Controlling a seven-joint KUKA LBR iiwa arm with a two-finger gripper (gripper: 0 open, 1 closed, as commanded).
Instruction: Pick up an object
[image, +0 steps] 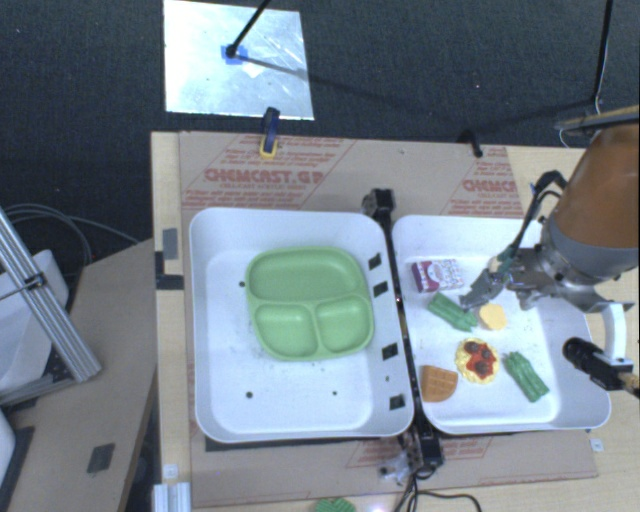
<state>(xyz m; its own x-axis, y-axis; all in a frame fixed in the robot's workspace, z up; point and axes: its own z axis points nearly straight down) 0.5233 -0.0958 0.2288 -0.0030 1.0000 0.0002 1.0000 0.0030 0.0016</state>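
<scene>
The right bin (580, 405) holds several small toy foods. A purple and white carton (437, 274) lies near its far left. A green piece (452, 313) and a small yellow piece (492, 318) lie close together at the middle. Nearer the front are a yellow and red pizza-like piece (477, 361), a second green piece (526, 376) and an orange waffle-like piece (438, 383). My gripper (484, 289) reaches in from the right and hangs just above the first green piece and the yellow piece, beside the carton. I see nothing held in it.
The left bin (215, 400) holds a green divided plate (308, 303). A black divider with clips (392, 300) runs between the bins. The arm's grey and orange body (600, 215) covers the right bin's far right. A black part (590, 362) juts over its right rim.
</scene>
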